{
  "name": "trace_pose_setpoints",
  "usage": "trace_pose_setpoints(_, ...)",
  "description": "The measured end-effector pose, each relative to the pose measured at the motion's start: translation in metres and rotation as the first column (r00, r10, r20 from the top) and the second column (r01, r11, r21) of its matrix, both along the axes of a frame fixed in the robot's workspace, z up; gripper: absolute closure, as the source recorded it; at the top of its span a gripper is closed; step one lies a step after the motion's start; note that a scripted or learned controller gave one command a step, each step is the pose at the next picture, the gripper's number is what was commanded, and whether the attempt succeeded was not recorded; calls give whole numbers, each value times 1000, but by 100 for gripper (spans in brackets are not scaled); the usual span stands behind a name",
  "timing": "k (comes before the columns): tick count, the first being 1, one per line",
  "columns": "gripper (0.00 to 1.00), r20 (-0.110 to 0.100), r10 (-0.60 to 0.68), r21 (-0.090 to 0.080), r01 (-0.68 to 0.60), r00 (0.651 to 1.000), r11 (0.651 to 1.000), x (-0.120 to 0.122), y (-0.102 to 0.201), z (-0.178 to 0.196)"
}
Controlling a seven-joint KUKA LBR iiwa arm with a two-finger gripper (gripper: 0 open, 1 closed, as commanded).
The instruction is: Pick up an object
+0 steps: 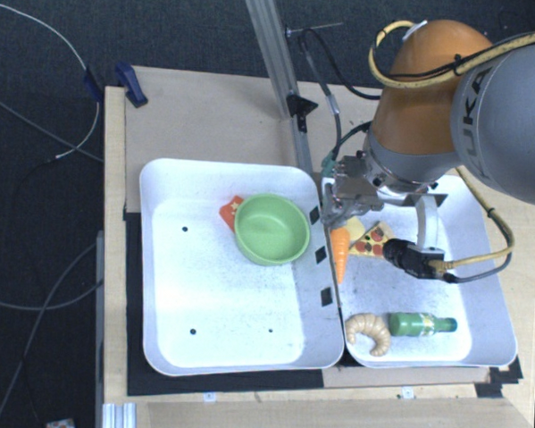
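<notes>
Red item (230, 212) half hidden behind green bowl (271, 228)

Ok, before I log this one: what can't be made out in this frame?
- Gripper: the wrist covers its fingers, so open, shut or holding cannot be told.
- Carrot: its top end runs under the gripper; contact is unclear.
- Orange item: mostly behind the green bowl; unidentifiable.
- Pizza slice toy: partly under the arm's hardware.
- Right bin: far part covered by the arm.

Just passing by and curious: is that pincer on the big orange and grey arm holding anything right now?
Pincer: hangs over the pointed orange plastic carrot in the right shallow white bin; whether it grips the carrot cannot be told.
</notes>
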State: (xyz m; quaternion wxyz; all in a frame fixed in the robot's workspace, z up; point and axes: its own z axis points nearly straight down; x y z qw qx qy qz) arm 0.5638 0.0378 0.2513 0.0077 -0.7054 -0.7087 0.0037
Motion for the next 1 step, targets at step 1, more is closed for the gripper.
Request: trace_pose_setpoints(1, 100, -4, 2, -1, -2, 1000, 1000, -31, 56, -13)
